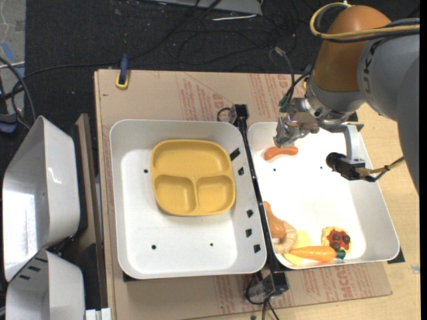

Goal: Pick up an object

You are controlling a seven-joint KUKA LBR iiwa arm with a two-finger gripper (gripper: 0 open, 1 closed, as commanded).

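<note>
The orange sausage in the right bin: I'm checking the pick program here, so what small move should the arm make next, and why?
Probably a short straight descent. The pincer hangs just above the orange sausage, near its right end, and nothing shows between its tips. The sausage lies alone on the right bin, away from the food pile at the near edge, so lowering looks safe.

Bright, even overhead light — the white bins [133, 199] glare slightly; shadows soft, focus fairly sharp throughout.
</note>
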